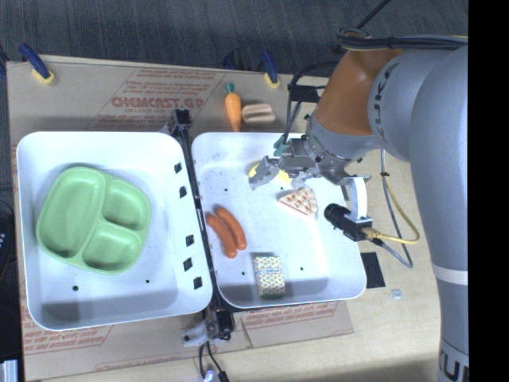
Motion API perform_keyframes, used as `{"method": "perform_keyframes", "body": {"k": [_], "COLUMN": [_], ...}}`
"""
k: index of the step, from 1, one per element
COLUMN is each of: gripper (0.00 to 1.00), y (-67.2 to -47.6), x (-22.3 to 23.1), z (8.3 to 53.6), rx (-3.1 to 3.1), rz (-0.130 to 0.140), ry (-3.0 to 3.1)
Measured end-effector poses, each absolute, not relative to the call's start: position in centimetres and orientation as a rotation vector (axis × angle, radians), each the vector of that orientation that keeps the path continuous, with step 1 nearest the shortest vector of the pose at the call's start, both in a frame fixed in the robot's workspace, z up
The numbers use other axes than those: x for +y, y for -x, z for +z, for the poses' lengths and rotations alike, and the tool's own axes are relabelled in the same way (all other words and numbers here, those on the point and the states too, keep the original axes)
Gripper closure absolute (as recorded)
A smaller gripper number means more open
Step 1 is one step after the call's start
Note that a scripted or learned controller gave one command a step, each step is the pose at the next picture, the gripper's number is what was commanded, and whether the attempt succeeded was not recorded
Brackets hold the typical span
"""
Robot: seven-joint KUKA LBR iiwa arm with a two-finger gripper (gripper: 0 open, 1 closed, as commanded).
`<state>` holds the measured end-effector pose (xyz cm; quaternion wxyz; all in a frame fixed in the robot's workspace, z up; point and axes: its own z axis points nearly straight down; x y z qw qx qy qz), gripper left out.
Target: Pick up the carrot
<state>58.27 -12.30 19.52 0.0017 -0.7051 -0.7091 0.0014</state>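
A green sectioned plastic plate [94,218] lies in the left white bin [32,293]. The small orange carrot [232,110] rests on the bench, just beyond the right white bin's [342,281] far-left corner. The gripper [269,171] hovers over that bin's far side; its opening cannot be told.

Green divided plate [94,218] in left bin [32,293]; sausages [226,231], pizza slice [299,201], patterned block [269,275] in right bin [342,281].
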Motion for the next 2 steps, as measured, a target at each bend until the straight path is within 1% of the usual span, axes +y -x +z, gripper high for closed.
{"method": "perform_keyframes", "body": {"k": [1, 2], "gripper": [0.0, 0.0], "y": [-65.4, -61.3], "x": [-20.5, -14.4], "z": [12.9, 9.7], "rx": [-2.023, -1.628], "rz": [0.004, -0.005], "ry": [2.4, 2.695]}}
